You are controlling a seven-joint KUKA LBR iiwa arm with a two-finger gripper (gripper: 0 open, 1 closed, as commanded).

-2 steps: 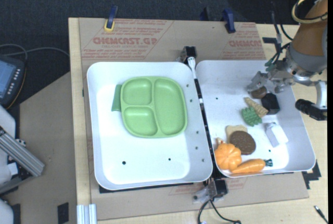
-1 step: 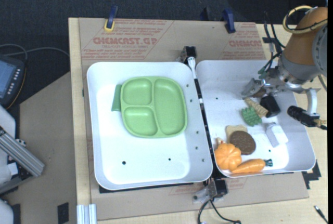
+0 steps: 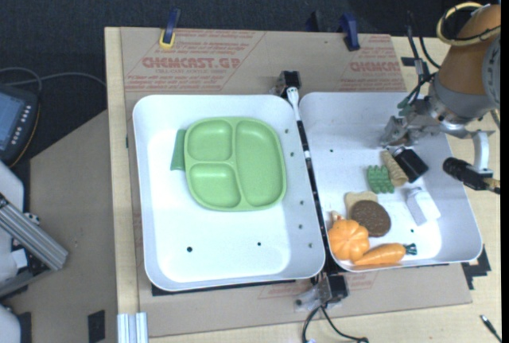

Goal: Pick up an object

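In the right bin (image 3: 342, 114) lie several small objects: a green ridged piece (image 3: 378, 178), a tan corn-like piece (image 3: 390, 165), a black block (image 3: 411, 163), a brown round cookie (image 3: 371, 217), an orange pumpkin (image 3: 348, 239), a carrot (image 3: 382, 255) and a pale grey wrapper (image 3: 421, 204). My gripper (image 3: 399, 134) hangs low over the bin's upper right part, just above the tan piece and the black block. Nothing visibly sits in it.
The left bin (image 3: 159, 238) carries a green divided plate (image 3: 235, 162). The grey arm with its orange band (image 3: 469, 27) comes in from the right over the right bin's far corner. Clamps (image 3: 169, 29) hold the cardboard base at the back.
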